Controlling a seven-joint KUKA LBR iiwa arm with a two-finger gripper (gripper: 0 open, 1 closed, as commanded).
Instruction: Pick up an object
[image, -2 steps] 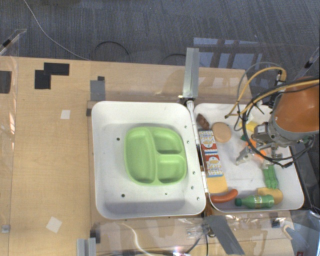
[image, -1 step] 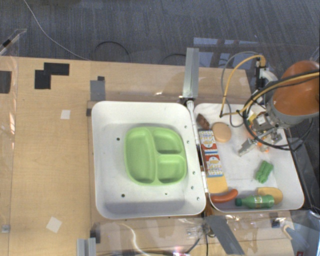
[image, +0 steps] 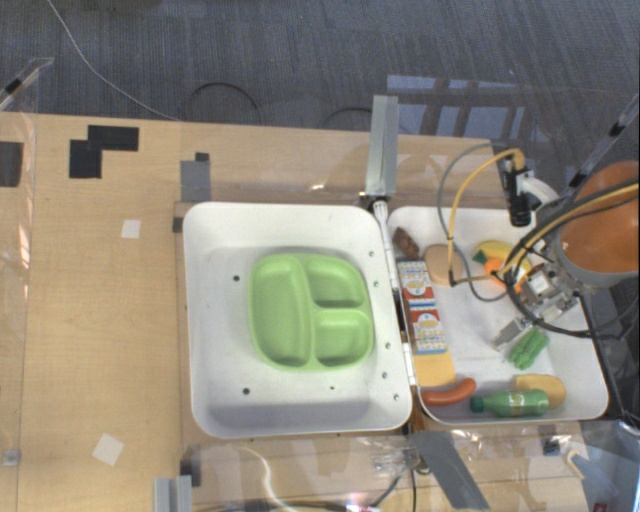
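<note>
My gripper (image: 516, 330) reaches down into the right bin (image: 598, 400) from the right, under the orange band of the arm (image: 600, 235). Its tip sits right at the upper left end of a small green pickle-shaped toy (image: 530, 348), touching or nearly touching it. I cannot see whether the toy is held. Other items in this bin are a red and blue carton (image: 421, 305), a red sausage (image: 449, 391), a green bottle (image: 510, 403), a yellow piece (image: 543, 385) and yellow-orange toy fruit (image: 490, 253).
The left bin (image: 215, 395) holds a green divided plate (image: 310, 310). A tan round piece (image: 440, 262) and a small brown item (image: 405, 241) lie at the right bin's far left. Yellow and black cables (image: 470, 175) loop over the bin's far side.
</note>
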